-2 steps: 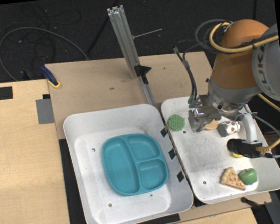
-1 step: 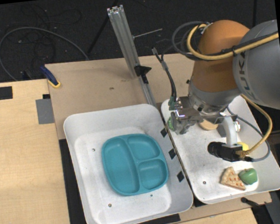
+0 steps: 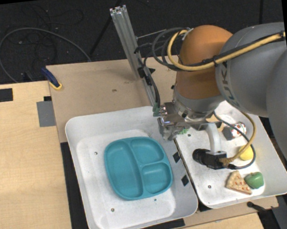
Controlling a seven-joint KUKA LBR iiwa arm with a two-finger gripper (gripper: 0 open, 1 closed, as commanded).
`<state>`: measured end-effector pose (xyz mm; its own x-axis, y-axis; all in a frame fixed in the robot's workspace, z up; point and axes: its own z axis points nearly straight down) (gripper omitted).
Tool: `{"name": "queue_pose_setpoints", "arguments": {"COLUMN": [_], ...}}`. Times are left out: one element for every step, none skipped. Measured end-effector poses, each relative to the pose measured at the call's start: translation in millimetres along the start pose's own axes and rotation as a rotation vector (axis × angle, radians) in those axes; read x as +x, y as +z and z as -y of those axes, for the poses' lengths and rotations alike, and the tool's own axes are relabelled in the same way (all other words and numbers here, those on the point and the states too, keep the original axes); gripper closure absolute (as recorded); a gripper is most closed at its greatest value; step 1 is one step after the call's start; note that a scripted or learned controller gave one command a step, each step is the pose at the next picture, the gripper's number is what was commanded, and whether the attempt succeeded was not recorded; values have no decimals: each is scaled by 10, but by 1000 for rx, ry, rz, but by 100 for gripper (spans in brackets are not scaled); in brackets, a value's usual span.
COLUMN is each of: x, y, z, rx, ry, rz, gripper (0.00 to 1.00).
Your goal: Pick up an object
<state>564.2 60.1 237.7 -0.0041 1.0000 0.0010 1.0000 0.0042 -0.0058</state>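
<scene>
My gripper (image 3: 173,129) hangs low over the near-left corner of the right bin (image 3: 275,187), close to the wall between the two bins. A small green bit (image 3: 183,131) shows right at the gripper; what it is cannot be made out. In the right bin lie a toy pizza slice (image 3: 237,184), a green piece (image 3: 254,179) beside it, a yellow piece (image 3: 246,152) and a small white and red item (image 3: 236,131). The grey arm hides the back of this bin.
A teal divided plate (image 3: 138,166) lies in the left bin (image 3: 80,145). An upright aluminium post (image 3: 131,50) stands just behind the bins, close to the wrist. Bare bench surface lies to the left.
</scene>
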Motion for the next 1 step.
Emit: {"name": "queue_pose_setpoints", "arguments": {"x": [496], "y": [-47], "z": [-10], "rx": [-3], "ry": [-1], "rz": [0], "gripper": [100]}}
